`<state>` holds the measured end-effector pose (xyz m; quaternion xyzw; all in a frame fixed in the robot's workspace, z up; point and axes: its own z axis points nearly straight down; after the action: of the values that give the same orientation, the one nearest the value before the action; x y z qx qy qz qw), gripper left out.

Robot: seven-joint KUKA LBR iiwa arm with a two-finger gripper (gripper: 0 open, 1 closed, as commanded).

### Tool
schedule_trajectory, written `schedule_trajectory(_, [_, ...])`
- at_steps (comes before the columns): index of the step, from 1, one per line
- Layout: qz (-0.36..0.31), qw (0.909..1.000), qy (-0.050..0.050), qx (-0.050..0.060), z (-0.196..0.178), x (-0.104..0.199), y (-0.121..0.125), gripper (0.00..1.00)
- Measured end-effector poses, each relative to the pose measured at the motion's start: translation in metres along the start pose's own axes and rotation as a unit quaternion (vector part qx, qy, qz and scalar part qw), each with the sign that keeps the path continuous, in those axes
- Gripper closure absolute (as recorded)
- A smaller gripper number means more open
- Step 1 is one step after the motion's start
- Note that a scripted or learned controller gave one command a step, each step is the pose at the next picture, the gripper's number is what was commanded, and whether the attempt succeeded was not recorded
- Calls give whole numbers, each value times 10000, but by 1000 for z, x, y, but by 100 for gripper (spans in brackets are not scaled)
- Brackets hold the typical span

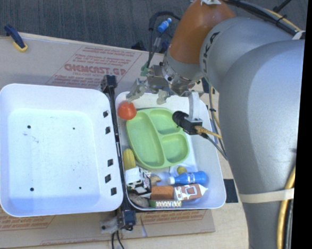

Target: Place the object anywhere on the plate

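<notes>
Green and divided into compartments, the plate [156, 140] lies in the right bin [214, 176], in the middle of the frame. An orange-red ball [127, 111] sits just off the plate's upper-left corner, against the bin's rim. The hand [147, 94] hangs above the bin's far edge, just up and right of the ball; its two fingers stand slightly apart with nothing between them. Along the bin's lower edge lie a yellow piece [128, 157], a blue and white bottle [190, 178] and small boxes [168, 193]. The left bin [13, 191] fills the frame's left side.
</notes>
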<state>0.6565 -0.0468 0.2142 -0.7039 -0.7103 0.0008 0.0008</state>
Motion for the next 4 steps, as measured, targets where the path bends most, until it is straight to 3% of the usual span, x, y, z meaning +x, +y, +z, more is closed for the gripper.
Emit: schedule_trajectory(4, [0,10000,0,0,0,0,0,0])
